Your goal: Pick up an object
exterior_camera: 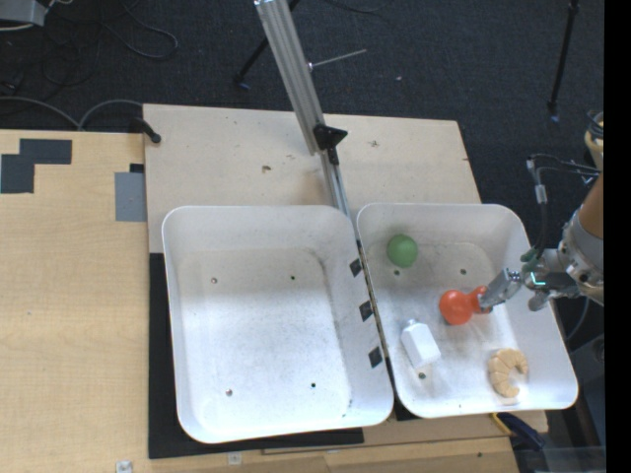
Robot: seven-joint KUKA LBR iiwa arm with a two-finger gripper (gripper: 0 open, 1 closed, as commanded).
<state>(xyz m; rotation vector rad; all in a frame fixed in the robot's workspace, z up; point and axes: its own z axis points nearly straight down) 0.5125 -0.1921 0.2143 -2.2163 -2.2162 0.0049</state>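
Camera view: left bin (197, 254) beside right bin (493, 227); the latter holds a green ball (401, 250), white block (420, 344), tan pastry-like piece (508, 372) and orange object (456, 306), which touches the gripper (496, 294); whether it grips cannot be told

A long metal bar (296, 77) leans over the wooden board (237, 156). A light wooden table (69, 304) sits at the left, with black cables (108, 13) on the dark floor.

Dark carpet floor (414, 47) (cables trailing across it) behind a pale wooden bench (59, 313)
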